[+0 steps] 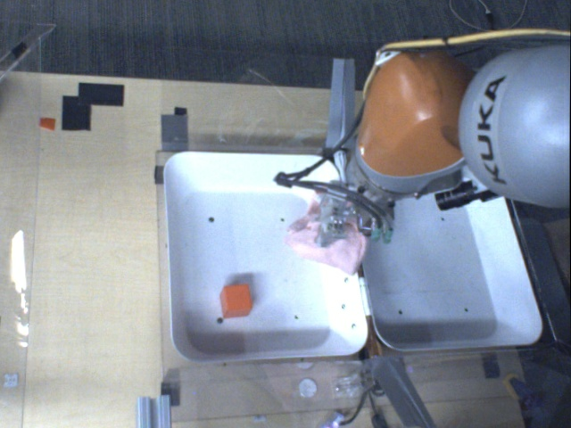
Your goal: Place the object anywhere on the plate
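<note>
A small orange cube [236, 300] lies on the floor of the left bin [192, 239], toward its front left. A pale pink, flat, irregular piece that may be the plate [335, 248] rests against that bin's right wall. My gripper [342, 223] hangs directly over the pink piece and covers its upper part. The grey arm with its orange band [415, 119] reaches in from the upper right. The cube sits well to the left of and in front of the gripper, apart from it.
The right bin [464, 301] adjoins the left one, and the arm covers its back half. A wooden bench [80, 266] surrounds the bins, with black markers [89, 103] at the far left. A grey post [343, 96] stands behind the bins.
</note>
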Controlling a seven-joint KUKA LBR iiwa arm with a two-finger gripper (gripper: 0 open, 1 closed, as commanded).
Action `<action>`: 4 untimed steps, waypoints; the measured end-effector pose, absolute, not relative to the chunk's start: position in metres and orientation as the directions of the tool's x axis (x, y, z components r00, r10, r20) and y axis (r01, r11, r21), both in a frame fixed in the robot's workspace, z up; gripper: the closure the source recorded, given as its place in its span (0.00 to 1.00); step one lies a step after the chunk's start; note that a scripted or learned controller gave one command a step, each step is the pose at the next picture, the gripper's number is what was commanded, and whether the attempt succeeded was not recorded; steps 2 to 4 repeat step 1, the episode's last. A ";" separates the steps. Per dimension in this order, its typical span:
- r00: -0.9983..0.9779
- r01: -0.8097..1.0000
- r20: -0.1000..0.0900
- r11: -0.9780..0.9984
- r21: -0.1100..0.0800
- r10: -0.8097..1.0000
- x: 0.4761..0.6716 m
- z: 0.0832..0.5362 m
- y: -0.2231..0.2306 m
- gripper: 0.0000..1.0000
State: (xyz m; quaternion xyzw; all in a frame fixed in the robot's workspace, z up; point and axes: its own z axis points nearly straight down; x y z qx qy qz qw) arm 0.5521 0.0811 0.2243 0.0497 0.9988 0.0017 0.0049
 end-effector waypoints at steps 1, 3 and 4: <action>-0.995 0.100 -0.010 0.995 0.004 0.100 0.552 0.224 0.081 0.00; -0.995 0.100 -0.010 0.995 0.004 0.100 0.552 0.224 0.081 0.00; -0.995 0.100 -0.010 0.995 0.004 0.100 0.552 0.224 0.081 0.00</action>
